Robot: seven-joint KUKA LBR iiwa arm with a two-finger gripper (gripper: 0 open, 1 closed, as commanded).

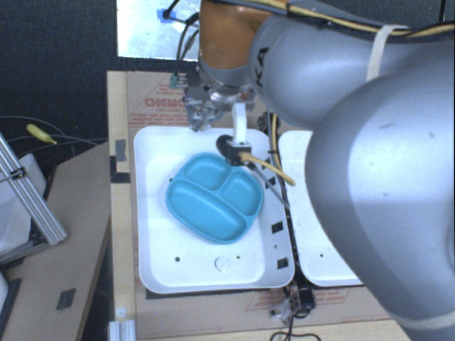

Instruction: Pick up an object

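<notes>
A blue divided plate (pixel 214 197) lies flat in the middle of the left white bin (pixel 147 212), turned at a slant. My gripper (pixel 202 115) hangs over the bin's far edge, just beyond the plate's far rim and apart from it. I see nothing held in it. The grey arm with its orange band reaches in from the upper right, above the plate's far right corner.
The right white bin (pixel 317 256) sits beside the left one, mostly hidden under the big grey arm. A cardboard sheet (pixel 153 98) lies beneath both bins. Bare bin floor shows around the plate, widest at the front.
</notes>
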